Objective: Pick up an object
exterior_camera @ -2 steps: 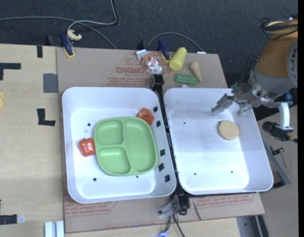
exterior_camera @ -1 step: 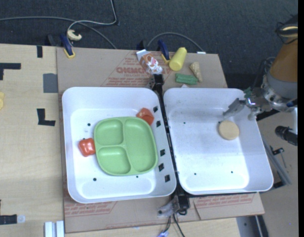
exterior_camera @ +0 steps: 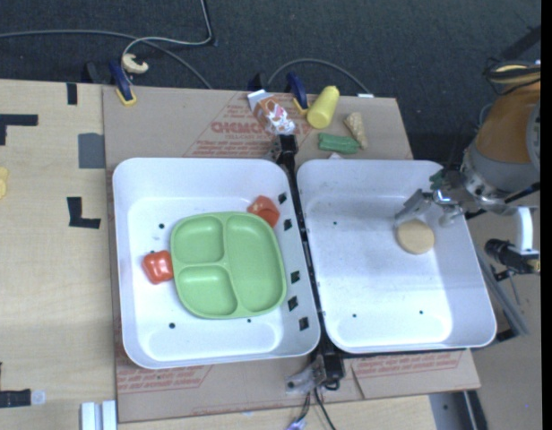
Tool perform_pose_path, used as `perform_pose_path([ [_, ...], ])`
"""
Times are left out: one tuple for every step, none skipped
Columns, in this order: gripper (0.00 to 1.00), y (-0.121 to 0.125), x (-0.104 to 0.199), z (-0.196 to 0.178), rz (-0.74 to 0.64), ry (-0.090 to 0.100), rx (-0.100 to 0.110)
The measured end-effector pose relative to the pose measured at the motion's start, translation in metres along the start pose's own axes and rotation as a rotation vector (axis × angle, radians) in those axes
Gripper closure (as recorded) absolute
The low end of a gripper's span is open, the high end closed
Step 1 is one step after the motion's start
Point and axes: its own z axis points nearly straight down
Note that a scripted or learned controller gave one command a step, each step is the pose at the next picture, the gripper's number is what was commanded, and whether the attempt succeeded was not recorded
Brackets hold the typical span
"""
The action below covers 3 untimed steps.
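Reaching in over the right bin (exterior_camera: 455, 325), we judge ourselves to be at the approach step, with the grasp not yet made. Our gripper (exterior_camera: 423, 207) sits low near the upper right part of that bin, and the tan round lump (exterior_camera: 416, 237) lies on the bin floor just below it in the camera view. The 2 fingers (exterior_camera: 409, 210) look spread apart, one slanting out to the left and the other nearer the wrist, and nothing shows between them. The lump seems to sit just beside the fingertips, perhaps touching the left one, though we cannot tell whether there is contact. We reckon the next move calls for bringing the fingers squarely over the lump so that it lies in the gap, lowering, and then closing on it before lifting. Its rounded shape suggests it may roll away if 1 finger nudges it first. The left bin (exterior_camera: 133, 195) bears a green divided plate (exterior_camera: 228, 264) with 2 small red pieces, one (exterior_camera: 158, 266) at its left edge and another (exterior_camera: 264, 210) at its upper right, all well apart from the gripper.
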Motion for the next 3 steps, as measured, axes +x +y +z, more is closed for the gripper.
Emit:
perform_pose_path([
  [0.00, 0.002, -0.001, 0.057, -0.001, -0.004, -0.013],
  [1.00, 0.003, -0.001, 0.046, -0.002, -0.007, -0.018],
  [1.00, 0.038, 0.008, -0.023, 0.000, -0.001, -0.005],
])
